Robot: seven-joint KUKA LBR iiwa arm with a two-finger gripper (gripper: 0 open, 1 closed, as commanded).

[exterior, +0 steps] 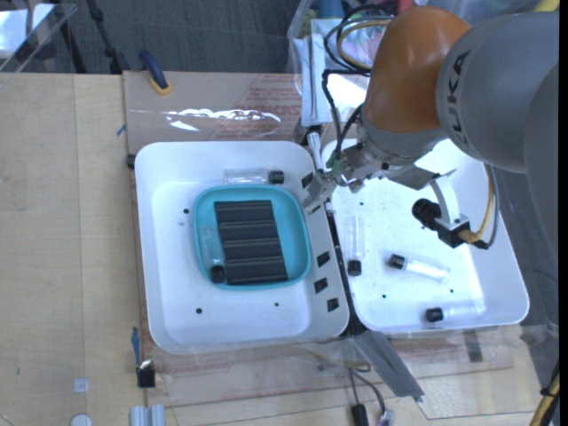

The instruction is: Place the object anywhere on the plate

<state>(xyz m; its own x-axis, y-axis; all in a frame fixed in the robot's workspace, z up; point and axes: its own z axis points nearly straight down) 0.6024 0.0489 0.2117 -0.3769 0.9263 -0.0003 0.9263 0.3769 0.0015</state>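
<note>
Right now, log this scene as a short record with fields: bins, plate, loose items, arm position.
left bin: holds a teal plate with a dark ribbed block and a clear tube lying on it
second tube: in the left bin, behind the plate
right bin: several clear tubes with black caps, one at
arm: reaches in from the right, above the right bin
gripper: over the divide between the bins, near their far side
</note>
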